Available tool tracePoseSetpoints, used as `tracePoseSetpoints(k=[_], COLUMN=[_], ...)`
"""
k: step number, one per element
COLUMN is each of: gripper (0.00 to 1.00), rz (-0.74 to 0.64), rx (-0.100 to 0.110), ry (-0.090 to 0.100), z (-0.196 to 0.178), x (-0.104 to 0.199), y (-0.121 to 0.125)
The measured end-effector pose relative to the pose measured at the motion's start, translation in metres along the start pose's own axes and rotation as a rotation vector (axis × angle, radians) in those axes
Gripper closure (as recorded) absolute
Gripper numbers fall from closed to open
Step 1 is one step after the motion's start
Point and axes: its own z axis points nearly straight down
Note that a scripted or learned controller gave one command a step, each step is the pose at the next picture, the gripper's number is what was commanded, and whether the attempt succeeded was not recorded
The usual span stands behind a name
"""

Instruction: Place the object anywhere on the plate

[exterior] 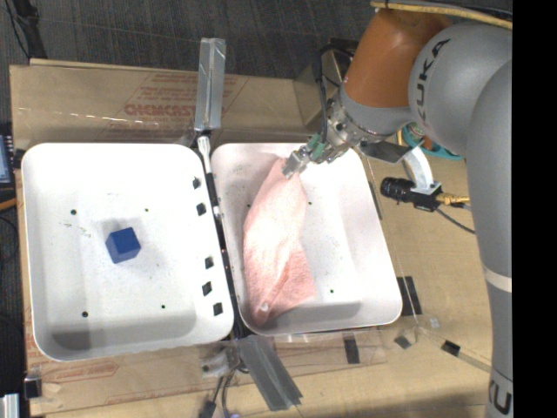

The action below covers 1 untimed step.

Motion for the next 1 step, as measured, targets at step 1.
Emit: tracePoseSetpoints(k=[1], gripper=[1.0], rz=[-0.406], rx=[0.0], ry=[0.0], z=[0.0118], x=[0.0441], y=[0.0137])
